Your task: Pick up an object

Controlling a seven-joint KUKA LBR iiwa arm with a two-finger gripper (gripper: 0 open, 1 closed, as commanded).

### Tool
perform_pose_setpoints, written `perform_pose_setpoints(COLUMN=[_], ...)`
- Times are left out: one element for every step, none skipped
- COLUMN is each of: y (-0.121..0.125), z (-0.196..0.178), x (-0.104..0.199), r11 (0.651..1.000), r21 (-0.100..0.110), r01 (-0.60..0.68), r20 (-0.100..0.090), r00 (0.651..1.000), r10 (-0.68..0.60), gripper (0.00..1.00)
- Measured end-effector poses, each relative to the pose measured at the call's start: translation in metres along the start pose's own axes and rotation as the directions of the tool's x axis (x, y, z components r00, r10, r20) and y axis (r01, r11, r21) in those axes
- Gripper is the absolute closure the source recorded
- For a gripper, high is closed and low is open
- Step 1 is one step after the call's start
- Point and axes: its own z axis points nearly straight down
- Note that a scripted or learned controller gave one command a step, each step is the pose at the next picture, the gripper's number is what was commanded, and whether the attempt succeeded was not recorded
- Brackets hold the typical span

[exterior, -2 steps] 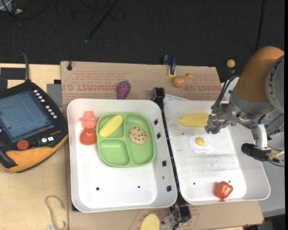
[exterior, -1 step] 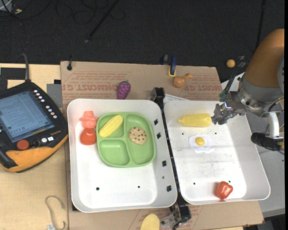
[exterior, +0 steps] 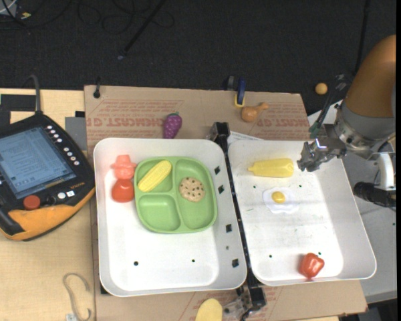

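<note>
My gripper [exterior: 310, 159] hangs over the back of the right bin [exterior: 334, 246], just right of a yellow bottle-shaped toy [exterior: 272, 168] lying on its side. Nothing shows between its fingers. A fried egg toy [exterior: 279, 198] lies near the middle of that bin and a red pepper [exterior: 311, 265] near its front. In the left bin [exterior: 160, 273] a green divided plate [exterior: 175, 194] carries a corn cob [exterior: 153, 175] and a cookie [exterior: 192, 189]. A red and pink toy [exterior: 123, 178] stands left of the plate.
A teach pendant [exterior: 30, 172] lies on the bench at left. Behind the bins sit a purple grape toy [exterior: 172, 124] and an orange pear-like toy [exterior: 252, 112]. A yellow lemon [exterior: 209, 309] rests at the front edge.
</note>
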Motion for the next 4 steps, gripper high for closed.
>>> perform_pose_setpoints(y=[-0.039,-0.087,-0.131,-0.128], z=[-0.008,0.004,-0.006,0.01], x=[0.036,0.071,0.093,0.095], r11=[1.0,1.0,1.0,1.0], r21=[0.004,0.007,0.006,0.006], r01=[0.002,0.001,0.001,-0.001], r20=[-0.002,-0.002,-0.002,-0.001], r00=[1.0,1.0,1.0,1.0], r10=[-0.002,-0.001,-0.001,0.001], gripper=[1.0,1.0,1.0,1.0])
